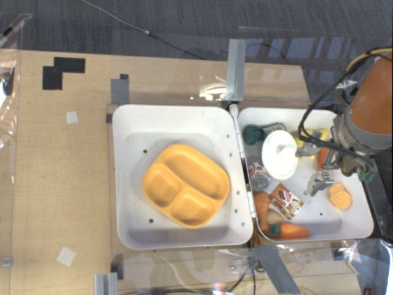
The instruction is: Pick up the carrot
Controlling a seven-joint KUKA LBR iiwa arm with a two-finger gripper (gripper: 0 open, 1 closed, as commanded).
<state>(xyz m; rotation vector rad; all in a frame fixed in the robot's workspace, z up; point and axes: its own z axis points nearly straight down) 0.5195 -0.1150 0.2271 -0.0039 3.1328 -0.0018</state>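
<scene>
Looking down at the bench point(61, 183), you find the left bin point(132, 128) at the centre of the scene, holding a yellow divided plate point(186, 184) that lies tilted in its middle. Just right of that plate, past the shared rim, the right bin point(362, 226) is crowded. Nearest the plate, along the dividing wall, sit a dark green item point(252, 133) toward the far end and a small printed can point(258, 173) farther forward. A white round lid or cup point(279, 153) stands just beyond the green item, touching or nearly touching it. Toward the near side, right of the plate's lower corner, an orange piece point(262, 205) lies beside a red-and-white snack packet point(285, 201). The carrot point(293, 230), orange with a green stub at its left end, lies flat along the near wall of the right bin, just below the packet and apart from the arm. Farther right again, a yellow corn-like piece point(339, 196) rests by the bin's right side, with a yellow item point(305, 141) and a small orange item point(323, 157) partly hidden under the arm. The gripper point(320, 184) hangs over the bin floor between the packet and the corn piece, with no object between its tips; you cannot tell how wide its jaws stand at this size.
</scene>
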